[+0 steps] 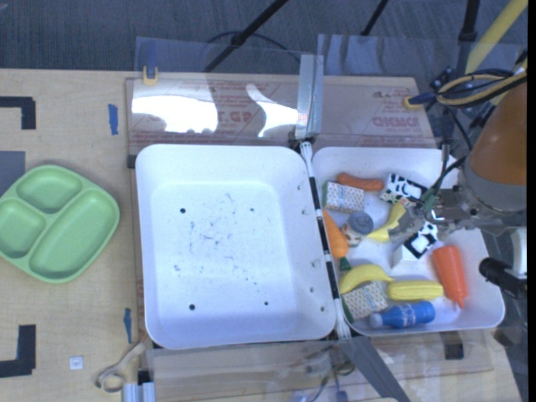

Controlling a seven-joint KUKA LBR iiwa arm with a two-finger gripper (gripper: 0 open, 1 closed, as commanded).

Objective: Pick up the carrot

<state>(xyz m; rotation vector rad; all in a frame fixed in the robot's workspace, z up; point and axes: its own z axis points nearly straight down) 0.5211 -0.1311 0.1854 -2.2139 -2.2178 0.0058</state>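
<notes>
Blue bottle (404,316) is crowding the right bin's (494,312) front edge; my claw (416,224), grip state unclear, risks missing the carrot (451,274).

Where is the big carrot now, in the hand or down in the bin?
Down in the right bin: the carrot lies flat beside the yellow corn, apart from the hand.

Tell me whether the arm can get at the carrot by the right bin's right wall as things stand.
Probably yes: the carrot lies on top with nothing over it, just below the gripper. The right bin's wall close beside it may crowd one finger.
</notes>
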